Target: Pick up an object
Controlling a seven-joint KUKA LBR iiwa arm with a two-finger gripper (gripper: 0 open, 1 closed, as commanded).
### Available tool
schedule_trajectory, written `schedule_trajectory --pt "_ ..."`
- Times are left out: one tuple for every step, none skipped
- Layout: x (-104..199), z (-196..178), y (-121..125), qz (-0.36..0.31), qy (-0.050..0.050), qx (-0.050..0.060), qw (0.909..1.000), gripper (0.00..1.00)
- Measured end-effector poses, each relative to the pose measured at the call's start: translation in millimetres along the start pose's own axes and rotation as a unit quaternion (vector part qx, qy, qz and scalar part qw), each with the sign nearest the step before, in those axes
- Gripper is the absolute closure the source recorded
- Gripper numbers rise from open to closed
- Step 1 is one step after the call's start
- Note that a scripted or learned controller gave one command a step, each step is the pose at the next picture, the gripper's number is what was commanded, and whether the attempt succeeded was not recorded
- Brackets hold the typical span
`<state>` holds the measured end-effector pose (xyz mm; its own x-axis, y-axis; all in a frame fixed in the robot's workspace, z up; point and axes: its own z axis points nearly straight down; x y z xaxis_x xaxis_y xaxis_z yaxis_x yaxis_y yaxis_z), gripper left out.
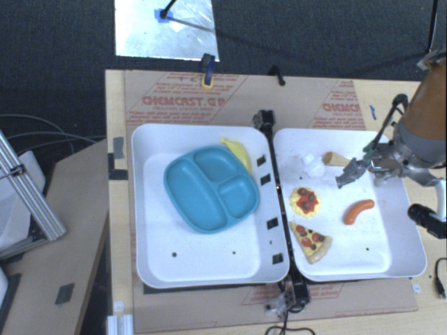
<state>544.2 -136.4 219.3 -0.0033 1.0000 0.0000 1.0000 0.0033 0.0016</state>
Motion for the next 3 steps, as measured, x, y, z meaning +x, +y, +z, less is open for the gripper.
schedule_trajectory --pt "-40.8 115.1 16.1 0.002 0.0 0.004 1.0 0.0" --pt "-22.9 128.7 -18.1 0.001 -0.004 -0.01 0.9999 0.0" --pt "-21.1 123.7 -22.1 0.001 -0.001 -0.002 1.0 1.0"
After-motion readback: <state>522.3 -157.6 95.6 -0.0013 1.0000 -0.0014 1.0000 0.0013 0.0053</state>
